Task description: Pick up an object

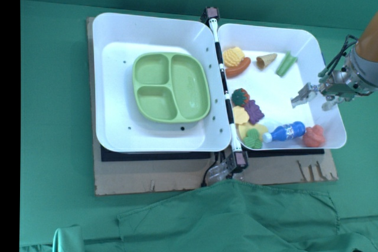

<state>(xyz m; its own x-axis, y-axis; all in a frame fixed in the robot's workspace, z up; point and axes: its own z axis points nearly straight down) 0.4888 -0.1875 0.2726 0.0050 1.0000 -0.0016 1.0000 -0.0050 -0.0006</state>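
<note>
Hand [314,98] open, fingers spread, nothing between them, over the right bin's [307,38] right side. Blue bottle [285,131] lies near the bin's front edge, beside a red toy [314,136].

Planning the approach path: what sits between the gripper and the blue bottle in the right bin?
In the camera view, bare white bin floor separates the open gripper from the blue bottle. The orange-red toy lies just right of the bottle, below the gripper.
</note>
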